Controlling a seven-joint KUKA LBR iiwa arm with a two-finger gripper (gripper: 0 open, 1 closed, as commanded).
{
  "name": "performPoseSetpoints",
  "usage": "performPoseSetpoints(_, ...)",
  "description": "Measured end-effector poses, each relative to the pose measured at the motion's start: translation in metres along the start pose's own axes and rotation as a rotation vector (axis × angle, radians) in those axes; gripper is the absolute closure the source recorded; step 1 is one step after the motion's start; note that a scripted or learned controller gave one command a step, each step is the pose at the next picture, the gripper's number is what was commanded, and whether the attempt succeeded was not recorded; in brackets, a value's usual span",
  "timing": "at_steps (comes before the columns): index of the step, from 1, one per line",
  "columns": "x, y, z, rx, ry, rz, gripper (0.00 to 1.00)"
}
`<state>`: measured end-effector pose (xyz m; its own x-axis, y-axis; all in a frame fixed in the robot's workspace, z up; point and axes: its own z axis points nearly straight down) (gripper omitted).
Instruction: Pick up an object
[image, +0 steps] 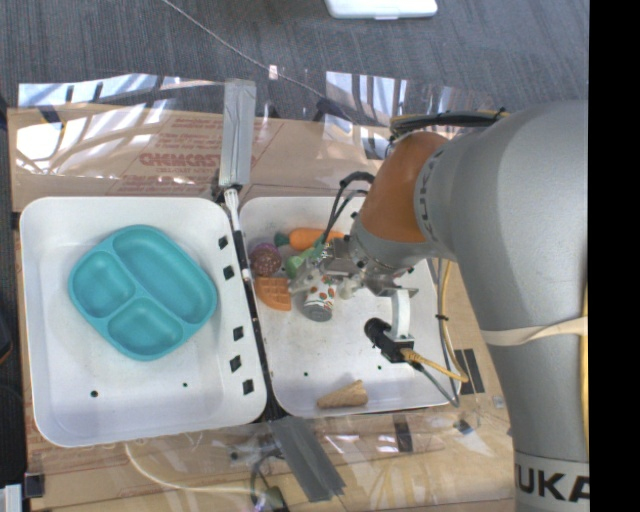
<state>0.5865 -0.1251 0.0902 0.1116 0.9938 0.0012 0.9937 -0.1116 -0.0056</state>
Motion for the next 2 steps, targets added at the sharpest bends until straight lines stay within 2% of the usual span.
performPoseSetpoints(1, 0.000, 0.000, -0.008, 0.004, 0.001, -0.004, 1.00)
performPoseSetpoints(2, 0.048, -0.023, -0.101, -0.005, -0.002, -0.267, 1.00)
